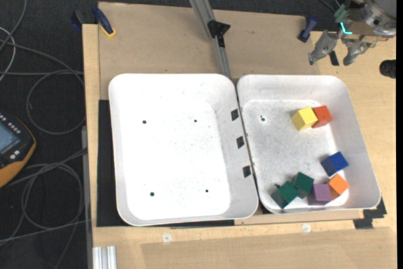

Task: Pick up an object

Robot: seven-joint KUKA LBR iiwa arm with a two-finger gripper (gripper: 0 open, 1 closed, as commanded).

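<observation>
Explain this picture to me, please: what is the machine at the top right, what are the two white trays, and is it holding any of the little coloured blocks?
One camera fixed above the bench looks down at a slant. The two white trays are shallow bins: the left bin and the right bin. The right one holds small blocks: a yellow block touching a red-orange block, then a blue block, an orange block, a purple block and two dark green blocks near its lower edge. The machine is a robot arm; its gripper, a two-fingered hand, hangs open beyond the bin's far right corner, holding nothing.
</observation>
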